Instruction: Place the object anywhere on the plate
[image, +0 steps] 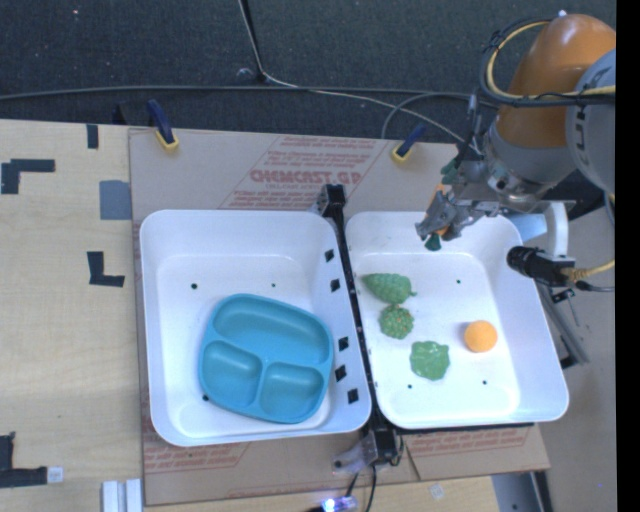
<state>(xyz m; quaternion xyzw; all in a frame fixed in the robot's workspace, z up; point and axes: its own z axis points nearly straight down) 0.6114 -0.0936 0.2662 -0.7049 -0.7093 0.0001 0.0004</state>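
a grasp could slip, since the orange ball (481, 336) would roll and the three green pieces (397, 322) lie close together, all in the right bin (500, 262), well apart from the blue plate (265, 358). the gripper (437, 232) hangs over that bin's back edge, tilted; whether it is spread i cannot tell.

Gripper (437, 232): hangs over the far edge of the right bin (530, 400), nothing visible between its fingers.
Green pieces: three lie in that bin, nearer the camera than the fingers: a leafy one (388, 287), a round knobbly one (397, 322), a flatter one (430, 360).
Orange ball (481, 336): in the same bin, toward the arm's side of the fingers and well apart from them.
Blue plate (265, 358): sits in the left bin (170, 250), far from the fingers, three compartments.
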